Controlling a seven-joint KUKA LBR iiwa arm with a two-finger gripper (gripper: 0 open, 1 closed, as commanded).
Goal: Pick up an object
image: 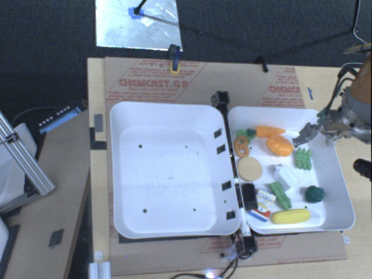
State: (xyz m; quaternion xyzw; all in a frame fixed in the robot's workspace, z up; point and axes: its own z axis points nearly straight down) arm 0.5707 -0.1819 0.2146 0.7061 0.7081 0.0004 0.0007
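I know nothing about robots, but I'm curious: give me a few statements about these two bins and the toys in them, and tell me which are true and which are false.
1. All the toys lie in the right bin. True.
2. The yellow corn cob lies at the far edge of its bin, next to the carrot. False: it lies near the front edge, while the carrot is at the far side.
3. The gripper is above the right bin's far right part. True.
4. The round tan disc sits in the left bin. False: it is in the right bin, close to the divide between the bins.
5. The gripper holds the orange fruit. False: the fruit lies on the bin floor, left of the gripper.
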